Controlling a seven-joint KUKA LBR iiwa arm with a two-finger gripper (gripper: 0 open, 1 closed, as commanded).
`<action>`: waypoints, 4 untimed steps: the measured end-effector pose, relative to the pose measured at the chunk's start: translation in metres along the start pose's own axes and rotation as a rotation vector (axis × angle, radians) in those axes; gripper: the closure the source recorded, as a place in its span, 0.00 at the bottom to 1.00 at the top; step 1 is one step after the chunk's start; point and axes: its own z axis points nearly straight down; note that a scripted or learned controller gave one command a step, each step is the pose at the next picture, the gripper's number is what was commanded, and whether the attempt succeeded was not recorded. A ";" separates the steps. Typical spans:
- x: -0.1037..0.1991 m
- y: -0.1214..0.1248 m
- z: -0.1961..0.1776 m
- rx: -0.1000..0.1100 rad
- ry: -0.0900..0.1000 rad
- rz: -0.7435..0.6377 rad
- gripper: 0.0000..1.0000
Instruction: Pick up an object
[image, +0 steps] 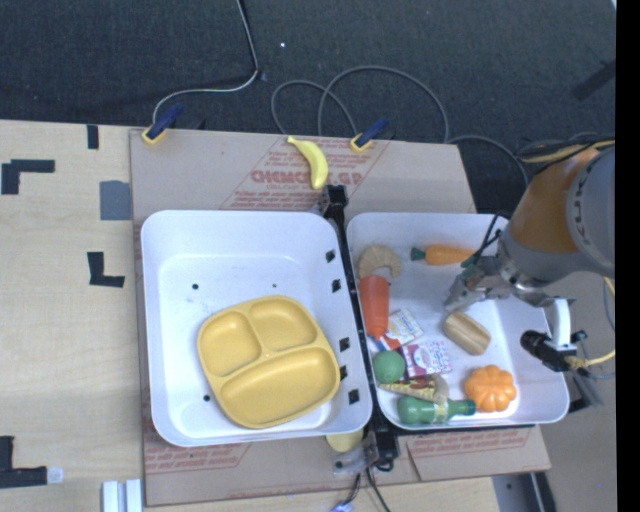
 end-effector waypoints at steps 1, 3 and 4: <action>0.073 -0.044 -0.125 0.001 0.009 -0.007 1.00; 0.196 0.020 -0.087 0.013 0.008 -0.007 1.00; 0.142 -0.002 -0.089 0.012 0.005 0.004 1.00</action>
